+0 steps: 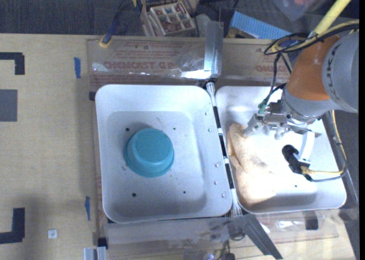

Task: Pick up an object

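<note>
A blue bowl (149, 151) lies upside down in the middle of the left bin (111, 102). A tan, soft-looking lump (251, 170) stretches along the left side of the right bin (328, 196). My gripper (267, 129) hangs over the right bin, just above and to the right of the lump's far end. The grey arm with its orange band (311, 79) comes in from the right. From this angle the gripper's body hides its tips.
A black plug on a yellow cable (295, 161) dangles from the wrist over the right bin's floor. A metal divider (219, 133) separates the bins. Clear plastic wrap (188, 62) and boxes sit behind the bins.
</note>
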`<state>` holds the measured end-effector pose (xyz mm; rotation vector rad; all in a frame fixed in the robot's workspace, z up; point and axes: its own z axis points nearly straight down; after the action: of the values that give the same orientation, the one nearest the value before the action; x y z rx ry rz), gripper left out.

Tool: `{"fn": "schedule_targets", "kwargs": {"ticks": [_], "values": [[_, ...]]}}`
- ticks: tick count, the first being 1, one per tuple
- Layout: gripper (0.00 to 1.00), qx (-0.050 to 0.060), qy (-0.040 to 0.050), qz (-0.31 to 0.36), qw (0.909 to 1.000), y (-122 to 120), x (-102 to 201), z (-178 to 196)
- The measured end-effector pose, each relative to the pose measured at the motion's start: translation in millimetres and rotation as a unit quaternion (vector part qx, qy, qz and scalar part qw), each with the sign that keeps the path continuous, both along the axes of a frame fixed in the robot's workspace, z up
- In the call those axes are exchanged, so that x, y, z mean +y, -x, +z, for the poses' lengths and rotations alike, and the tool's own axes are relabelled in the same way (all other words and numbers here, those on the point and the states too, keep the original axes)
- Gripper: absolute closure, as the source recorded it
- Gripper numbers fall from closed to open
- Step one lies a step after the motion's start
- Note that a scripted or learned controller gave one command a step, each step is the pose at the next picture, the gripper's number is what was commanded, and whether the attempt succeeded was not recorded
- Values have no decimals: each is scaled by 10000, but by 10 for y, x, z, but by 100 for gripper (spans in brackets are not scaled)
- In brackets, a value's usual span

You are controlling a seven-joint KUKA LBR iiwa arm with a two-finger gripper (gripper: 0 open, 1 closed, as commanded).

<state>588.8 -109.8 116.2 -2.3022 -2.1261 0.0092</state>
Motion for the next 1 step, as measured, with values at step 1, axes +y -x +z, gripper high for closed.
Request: {"fn": "schedule_targets", "kwargs": {"ticks": [1], "values": [[0, -70, -11, 819, 9966, 92, -210, -280]]}}
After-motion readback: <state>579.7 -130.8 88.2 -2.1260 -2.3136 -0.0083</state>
